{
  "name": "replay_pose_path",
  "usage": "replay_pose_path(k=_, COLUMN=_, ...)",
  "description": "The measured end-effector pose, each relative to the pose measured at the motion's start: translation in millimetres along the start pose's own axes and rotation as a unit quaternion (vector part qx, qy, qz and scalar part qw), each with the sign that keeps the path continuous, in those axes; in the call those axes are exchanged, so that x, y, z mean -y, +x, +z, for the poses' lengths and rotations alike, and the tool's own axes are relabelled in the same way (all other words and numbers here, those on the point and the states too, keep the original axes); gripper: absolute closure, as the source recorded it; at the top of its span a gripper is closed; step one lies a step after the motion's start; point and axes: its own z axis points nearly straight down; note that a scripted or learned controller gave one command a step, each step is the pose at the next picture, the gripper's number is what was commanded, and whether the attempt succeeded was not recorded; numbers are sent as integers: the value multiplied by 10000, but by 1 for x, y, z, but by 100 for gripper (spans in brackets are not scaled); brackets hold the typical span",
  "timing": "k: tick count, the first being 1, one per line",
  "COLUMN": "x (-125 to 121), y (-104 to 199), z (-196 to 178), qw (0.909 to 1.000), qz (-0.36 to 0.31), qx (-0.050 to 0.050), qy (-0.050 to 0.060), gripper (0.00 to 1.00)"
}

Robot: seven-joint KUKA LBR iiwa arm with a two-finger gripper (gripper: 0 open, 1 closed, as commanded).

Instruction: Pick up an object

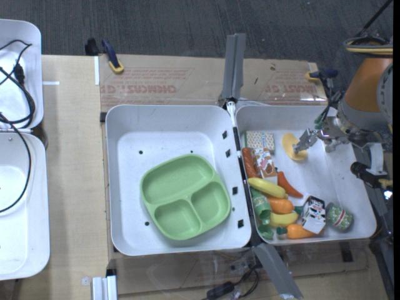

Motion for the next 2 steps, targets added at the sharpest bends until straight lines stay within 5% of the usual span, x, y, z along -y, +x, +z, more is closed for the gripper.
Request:
replay_pose_path(k=1, x=42, y=30, z=0, qw=10000, qz=94, qx=17, qy=10, gripper=0)
replay_pose_path(k=2, x=-14, y=21, z=1, qw=9998, qz=-205, qx=21, qy=9, gripper=0)
